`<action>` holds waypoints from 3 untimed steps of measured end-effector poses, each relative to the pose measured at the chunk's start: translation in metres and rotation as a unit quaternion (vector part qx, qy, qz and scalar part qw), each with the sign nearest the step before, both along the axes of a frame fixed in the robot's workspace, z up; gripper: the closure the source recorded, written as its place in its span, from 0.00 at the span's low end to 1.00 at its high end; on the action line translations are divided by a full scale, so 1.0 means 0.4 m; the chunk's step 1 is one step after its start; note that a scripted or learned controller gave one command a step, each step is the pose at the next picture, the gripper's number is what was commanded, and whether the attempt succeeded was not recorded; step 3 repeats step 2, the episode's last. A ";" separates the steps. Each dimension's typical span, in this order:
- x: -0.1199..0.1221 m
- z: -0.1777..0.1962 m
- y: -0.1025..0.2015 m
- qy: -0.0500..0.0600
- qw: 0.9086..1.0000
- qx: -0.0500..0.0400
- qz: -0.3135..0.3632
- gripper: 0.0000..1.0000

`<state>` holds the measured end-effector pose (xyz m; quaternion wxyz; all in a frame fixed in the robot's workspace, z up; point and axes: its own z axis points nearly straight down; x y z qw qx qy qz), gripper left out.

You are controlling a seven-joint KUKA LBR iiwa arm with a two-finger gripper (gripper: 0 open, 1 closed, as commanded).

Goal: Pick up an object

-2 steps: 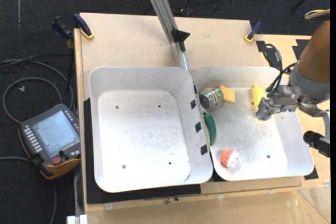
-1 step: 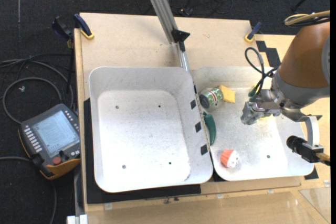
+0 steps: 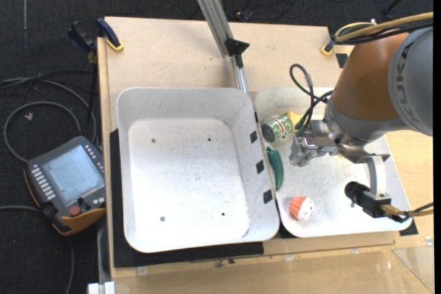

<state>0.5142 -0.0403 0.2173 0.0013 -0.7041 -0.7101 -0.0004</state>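
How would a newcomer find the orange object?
Take the white bin on the view's right. Near its front rim lies a small orange-and-white object, apart from the green-labelled can and the long green item; it alone is orange.

In the right white bin [image 3: 324,180] we find a green-labelled can [image 3: 278,127] behind a curved green piece [image 3: 276,169], an orange-white lump [image 3: 300,208] before both.

Two white bins [image 3: 127,148] [image 3: 331,182], one green-labelled can [image 3: 278,127], one green thing [image 3: 275,167], one orange piece [image 3: 300,208], perhaps something yellow [image 3: 301,119].
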 end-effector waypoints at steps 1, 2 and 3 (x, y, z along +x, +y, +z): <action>-0.021 -0.008 0.117 0.000 1.000 0.000 0.000 1.00; -0.044 0.015 0.269 -0.001 1.000 0.000 0.001 1.00; -0.044 0.015 0.269 -0.001 1.000 0.000 0.001 1.00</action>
